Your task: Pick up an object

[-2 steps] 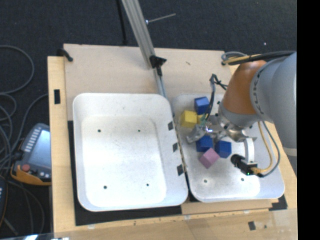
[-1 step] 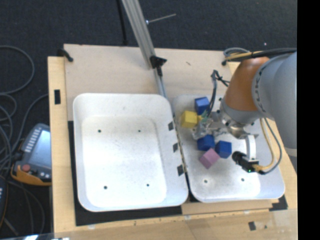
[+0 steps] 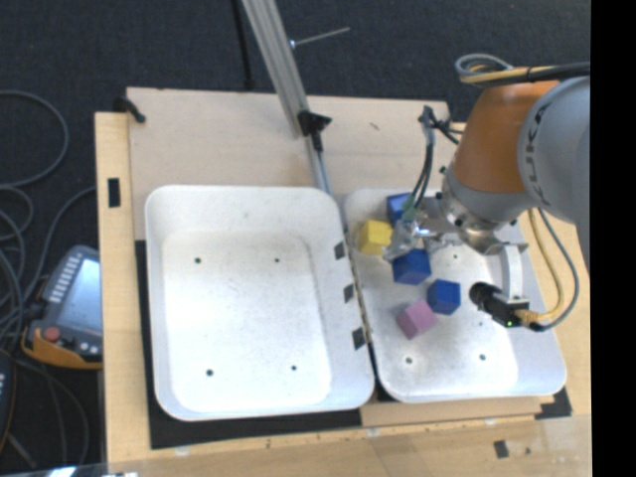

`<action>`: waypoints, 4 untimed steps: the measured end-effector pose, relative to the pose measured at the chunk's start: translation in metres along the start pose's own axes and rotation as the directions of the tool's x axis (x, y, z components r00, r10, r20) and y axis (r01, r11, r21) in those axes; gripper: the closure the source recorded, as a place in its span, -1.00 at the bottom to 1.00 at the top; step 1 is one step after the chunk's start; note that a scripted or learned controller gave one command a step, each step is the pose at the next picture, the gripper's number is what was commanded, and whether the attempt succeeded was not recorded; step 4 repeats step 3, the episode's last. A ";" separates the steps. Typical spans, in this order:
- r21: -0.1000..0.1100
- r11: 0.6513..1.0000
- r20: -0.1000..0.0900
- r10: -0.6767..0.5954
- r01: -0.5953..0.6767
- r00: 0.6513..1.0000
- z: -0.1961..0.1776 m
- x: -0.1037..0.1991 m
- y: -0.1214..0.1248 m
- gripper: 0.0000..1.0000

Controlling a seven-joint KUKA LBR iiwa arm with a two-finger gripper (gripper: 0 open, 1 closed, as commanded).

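A pale wooden bench (image 3: 229, 137) is filling the middle of the frame, sitting on a dark carpeted floor (image 3: 99, 28) that is showing along the top and left. Two shallow white bins are lying side by side on the bench: the left bin (image 3: 248, 301) is taking up the centre, and the right bin (image 3: 467, 366) is lying right of centre. A grey metal rail (image 3: 273, 48) is slanting down from the top of the frame to the gap between the bins. At the lower left, a handheld control pendant (image 3: 70, 306) is resting on the floor among loose black cables (image 3: 30, 197).

The arm (image 3: 517, 137), grey with its orange band, is reaching in from the right and covering the upper right part of the right bin. The gripper (image 3: 422, 229) is hanging low among the blocks in that bin's upper left; its fingers are hidden under the wrist and cables, so I cannot tell whether they are apart or closed, or whether anything is between them.

Five blocks are lying in the right bin. Three are blue: one blue block (image 3: 398, 207) is peeking out just above the gripper, a second blue block (image 3: 410, 266) is lying just below it, and a third blue block (image 3: 444, 296) is sitting lower and to the right. One yellow block (image 3: 376, 236) is lying just left of the gripper, near the bin's left wall. One pink block (image 3: 416, 318) is lying lowest, just beside the third blue one.
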State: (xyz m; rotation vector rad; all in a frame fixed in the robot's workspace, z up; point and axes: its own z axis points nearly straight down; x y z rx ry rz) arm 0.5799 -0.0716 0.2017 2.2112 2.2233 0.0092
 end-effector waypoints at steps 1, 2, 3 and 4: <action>0.008 1.000 -0.003 -0.005 0.005 1.000 0.005 0.088 -0.001 1.00; 0.001 1.000 0.002 0.008 -0.008 1.000 -0.052 0.041 -0.003 1.00; 0.012 1.000 0.000 0.000 0.000 1.000 0.009 0.091 0.020 1.00; 0.012 1.000 0.000 0.000 0.000 1.000 0.009 0.091 0.020 1.00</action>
